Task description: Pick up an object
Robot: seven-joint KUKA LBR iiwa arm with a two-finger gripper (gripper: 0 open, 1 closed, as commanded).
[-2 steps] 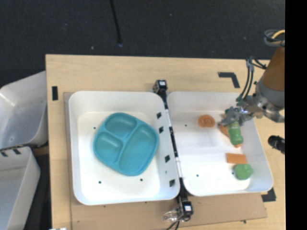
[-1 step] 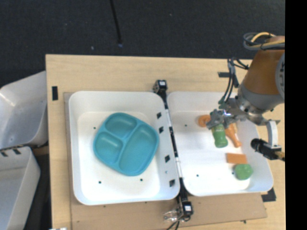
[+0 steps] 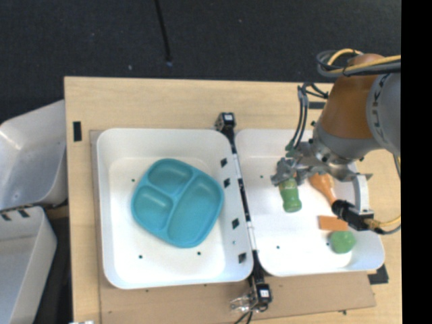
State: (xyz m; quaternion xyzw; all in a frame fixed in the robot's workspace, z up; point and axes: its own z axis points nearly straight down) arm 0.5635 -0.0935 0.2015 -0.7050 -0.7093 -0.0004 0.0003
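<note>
My gripper (image 3: 291, 175) hangs over the right bin (image 3: 270, 248), near its middle, at the end of the grey arm with the orange band. Directly below it in the view a light green, bottle-like object (image 3: 291, 198) lies on the bin floor, its top end meeting the gripper's lower edge; whether they touch is unclear. An orange carrot-shaped piece (image 3: 322, 184) lies just to the right, partly covered by the wrist. Nearer the front right are a small orange block (image 3: 332, 223) and a green ball (image 3: 341, 241).
The left bin (image 3: 115, 248) holds a blue divided plate (image 3: 177, 202). A ridge with black clips (image 3: 237, 201) separates the two bins. A black cable fitting (image 3: 351, 213) hangs by the arm over the right bin's right side.
</note>
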